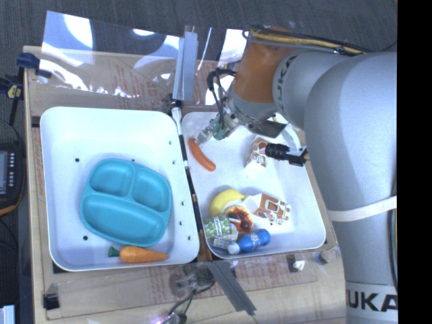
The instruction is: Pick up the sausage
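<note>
Grey and bulky, the arm (pixel 351 133) fills the right side nearest the lens, bending over the right bin (pixel 312 229) with its orange band (pixel 260 73) above the wrist. From there it slants down and left to the jaws (pixel 220 131), which hang low at the bin's far left corner; whether they are spread or pressed together I cannot tell. Just beside them, slightly nearer the camera, the sausage (pixel 201 154) lies on the bin floor, free of any grip. Further out sit a yellow toy (pixel 227 200) and small packets (pixel 271 208). Across the divider, the left bin (pixel 61 127) holds a blue divided plate (pixel 126 200) and a carrot (pixel 142 254).
</note>
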